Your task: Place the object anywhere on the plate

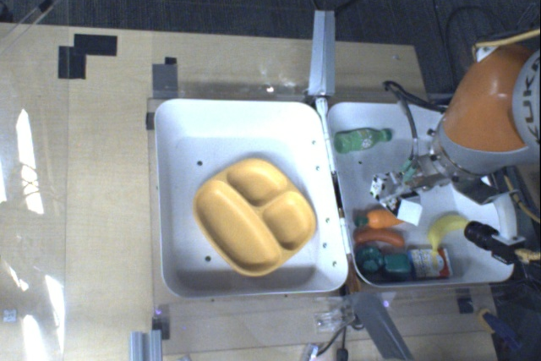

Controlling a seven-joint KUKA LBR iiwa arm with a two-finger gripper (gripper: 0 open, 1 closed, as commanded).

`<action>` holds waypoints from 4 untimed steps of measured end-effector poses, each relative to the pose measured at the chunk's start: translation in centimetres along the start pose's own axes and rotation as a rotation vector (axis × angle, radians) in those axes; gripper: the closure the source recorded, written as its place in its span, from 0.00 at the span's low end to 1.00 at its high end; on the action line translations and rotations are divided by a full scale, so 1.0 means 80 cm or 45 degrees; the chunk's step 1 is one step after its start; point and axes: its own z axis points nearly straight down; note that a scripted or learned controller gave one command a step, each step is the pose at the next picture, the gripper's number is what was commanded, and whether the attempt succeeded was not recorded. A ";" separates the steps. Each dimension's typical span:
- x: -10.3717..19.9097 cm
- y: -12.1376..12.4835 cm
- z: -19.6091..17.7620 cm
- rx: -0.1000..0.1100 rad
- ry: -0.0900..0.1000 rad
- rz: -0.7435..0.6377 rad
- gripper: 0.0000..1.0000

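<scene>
text: none legible | bottle (427,263) label: too blurred to read

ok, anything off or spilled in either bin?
Nothing spilled or damaged. The yellow plate sits flat but skewed in the left bin. The green bottle lies on its side in the right bin, other items crowded along the near wall.

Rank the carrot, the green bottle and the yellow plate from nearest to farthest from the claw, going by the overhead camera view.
1. Carrot: right bin, just below the claw.
2. Green bottle: same bin, near its top edge, above the claw.
3. Yellow plate: left bin, across the divider, farthest away.
</scene>
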 end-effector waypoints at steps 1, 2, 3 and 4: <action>-0.070 0.004 -0.056 -0.001 -0.002 0.060 1.00; 0.038 0.057 -0.048 0.001 0.001 0.042 1.00; 0.039 0.060 -0.061 -0.004 -0.001 0.032 1.00; 0.148 0.038 -0.024 0.005 0.002 0.118 1.00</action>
